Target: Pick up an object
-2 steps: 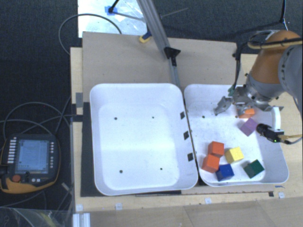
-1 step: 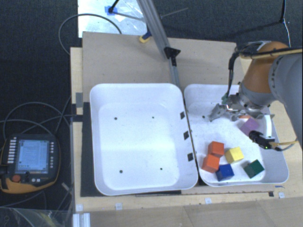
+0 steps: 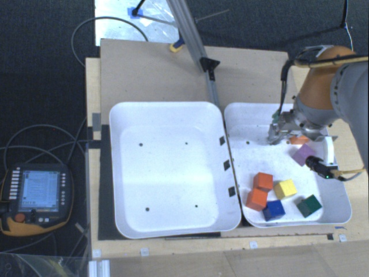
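Note:
The right bin (image 3: 248, 117) holds several small blocks. Two orange blocks (image 3: 260, 189) sit near its left side, with a blue block (image 3: 274, 210) below them, a yellow block (image 3: 285, 188) beside them and a dark green block (image 3: 309, 205) toward the front right. A purple block (image 3: 302, 153) lies further back, and a small orange piece (image 3: 299, 139) shows just under the wrist. My gripper (image 3: 277, 133) reaches down into the back of the right bin, left of the purple block. The wrist hides how it stands.
The left bin (image 3: 167, 166) lies beside the right one, split from it by a shared rim with black clips (image 3: 226, 165). A grey pole (image 3: 190, 30) slants across the back of the bench. A teach pendant (image 3: 36, 198) rests on the floor at far left.

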`<action>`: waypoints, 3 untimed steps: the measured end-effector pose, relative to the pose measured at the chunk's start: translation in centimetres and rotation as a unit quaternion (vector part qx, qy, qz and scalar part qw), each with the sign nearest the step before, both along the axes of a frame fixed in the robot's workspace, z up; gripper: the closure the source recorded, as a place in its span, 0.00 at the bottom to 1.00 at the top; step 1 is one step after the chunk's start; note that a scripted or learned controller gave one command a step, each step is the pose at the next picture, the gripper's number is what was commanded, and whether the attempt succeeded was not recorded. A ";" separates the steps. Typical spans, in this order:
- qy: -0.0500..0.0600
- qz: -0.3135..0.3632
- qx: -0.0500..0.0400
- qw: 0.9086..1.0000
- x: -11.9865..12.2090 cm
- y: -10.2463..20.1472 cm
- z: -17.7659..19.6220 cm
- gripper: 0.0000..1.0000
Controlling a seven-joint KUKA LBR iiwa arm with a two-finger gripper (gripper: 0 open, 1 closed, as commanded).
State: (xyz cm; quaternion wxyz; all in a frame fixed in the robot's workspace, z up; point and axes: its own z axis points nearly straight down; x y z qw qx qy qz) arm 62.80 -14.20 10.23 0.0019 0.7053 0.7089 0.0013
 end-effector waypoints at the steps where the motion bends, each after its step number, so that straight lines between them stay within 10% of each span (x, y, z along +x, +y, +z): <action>1: -0.001 -0.001 0.000 1.000 0.0 -0.8 4.8 1.00; 3: -0.001 0.000 0.000 1.000 0.6 -0.9 13.6 1.00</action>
